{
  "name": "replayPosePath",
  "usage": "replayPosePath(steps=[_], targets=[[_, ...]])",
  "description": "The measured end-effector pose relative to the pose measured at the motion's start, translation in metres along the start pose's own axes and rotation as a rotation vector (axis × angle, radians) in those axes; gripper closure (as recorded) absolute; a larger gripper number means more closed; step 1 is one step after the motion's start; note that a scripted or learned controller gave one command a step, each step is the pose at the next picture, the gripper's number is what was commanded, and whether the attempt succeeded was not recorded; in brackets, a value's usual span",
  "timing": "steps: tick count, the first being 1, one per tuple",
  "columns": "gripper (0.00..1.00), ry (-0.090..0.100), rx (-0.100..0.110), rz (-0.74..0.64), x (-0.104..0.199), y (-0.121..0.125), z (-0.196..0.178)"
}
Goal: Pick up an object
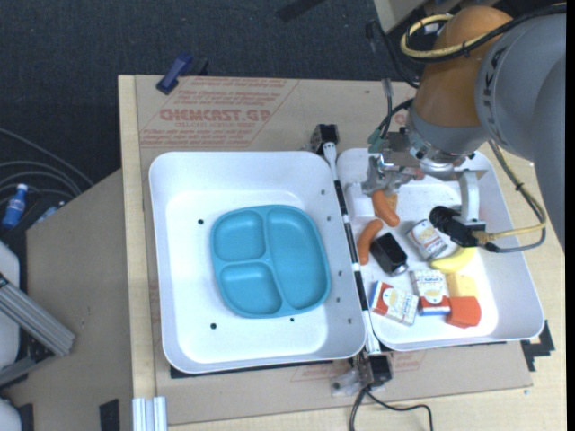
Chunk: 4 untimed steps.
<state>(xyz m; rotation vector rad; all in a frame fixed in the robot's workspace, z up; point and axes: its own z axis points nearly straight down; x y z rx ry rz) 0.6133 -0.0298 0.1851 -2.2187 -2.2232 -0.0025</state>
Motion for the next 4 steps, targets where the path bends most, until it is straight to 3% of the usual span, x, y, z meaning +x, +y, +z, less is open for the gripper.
replayPosePath(steps=[1,2,4], targets=[[1.00,0.000,0.003,0.001,0.047,-0.037,-0.043],[1.00,-0.001,0.004,0.002,0.074,-0.121,-0.052],[1.00,-0.002,0.001,0.003,-0.029,-0.134,-0.065]])
